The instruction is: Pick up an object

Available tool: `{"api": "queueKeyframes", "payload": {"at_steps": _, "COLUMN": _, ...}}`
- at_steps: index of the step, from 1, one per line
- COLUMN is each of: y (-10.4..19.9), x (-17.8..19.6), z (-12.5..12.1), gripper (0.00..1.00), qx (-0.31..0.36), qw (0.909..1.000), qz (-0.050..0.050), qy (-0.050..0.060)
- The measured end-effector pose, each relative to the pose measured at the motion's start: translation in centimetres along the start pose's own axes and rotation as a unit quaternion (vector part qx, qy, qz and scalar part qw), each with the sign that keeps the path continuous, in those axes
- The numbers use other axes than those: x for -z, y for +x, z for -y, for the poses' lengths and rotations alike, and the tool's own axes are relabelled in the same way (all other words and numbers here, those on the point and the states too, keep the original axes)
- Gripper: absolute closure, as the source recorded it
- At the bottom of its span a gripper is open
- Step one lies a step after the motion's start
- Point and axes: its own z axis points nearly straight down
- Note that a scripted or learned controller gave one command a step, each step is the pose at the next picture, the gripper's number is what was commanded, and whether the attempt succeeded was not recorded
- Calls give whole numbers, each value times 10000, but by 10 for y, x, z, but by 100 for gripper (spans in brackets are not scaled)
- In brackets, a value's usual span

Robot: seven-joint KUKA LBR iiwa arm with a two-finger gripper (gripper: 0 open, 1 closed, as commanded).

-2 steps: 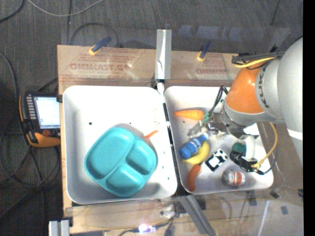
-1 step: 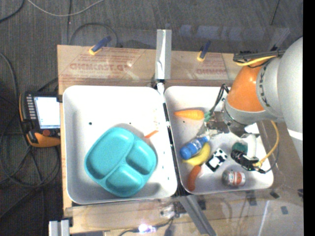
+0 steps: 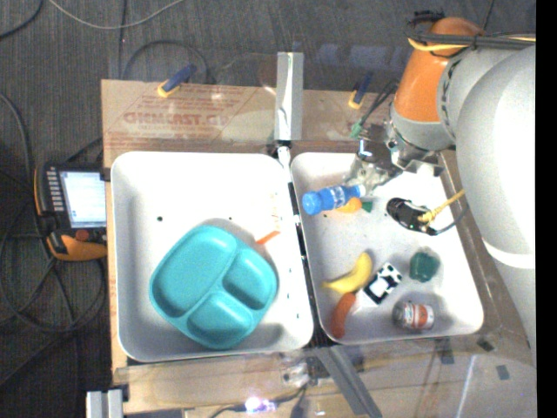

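**Gripper over the blue bottle, right bin**

I see dark carpet and cables around a cardboard-backed bench; its red print is too faint to read. In the right bin (image 3: 470,316), the gripper (image 3: 370,177) sits at the blue bottle (image 3: 329,198); I cannot tell its finger state. Below the bottle lie a banana (image 3: 352,274) and a can (image 3: 412,315), label unreadable.

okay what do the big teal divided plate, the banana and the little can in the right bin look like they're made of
Teal divided plate: likely moulded plastic, smooth with a soft sheen and rounded compartments.
Banana: uniform yellow and slightly glossy, so possibly a plastic toy; real fruit can't be ruled out.
Can: probably metal, with a silvery reflective end and a printed red side.
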Motion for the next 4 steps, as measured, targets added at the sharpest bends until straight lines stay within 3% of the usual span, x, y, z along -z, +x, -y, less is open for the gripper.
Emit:
{"api": "queueKeyframes", "payload": {"at_steps": 1, "y": -10, "x": -1, "z": 23, "gripper": 100, "qx": -463, "qw": 9989, "qz": -5, "qy": 11}}
{"api": "queueKeyframes", "payload": {"at_steps": 2, "y": -10, "x": -1, "z": 23, "gripper": 0, "qx": -464, "qw": 9989, "qz": 4, "qy": 7}}
{"api": "queueKeyframes", "payload": {"at_steps": 3, "y": -55, "x": -90, "z": -1, "gripper": 0, "qx": -414, "qw": 9991, "qz": -20, "qy": -42}}
{"api": "queueKeyframes", "payload": {"at_steps": 4, "y": -67, "x": -97, "z": -47, "gripper": 0, "qx": -367, "qw": 9990, "qz": -32, "qy": 241}}
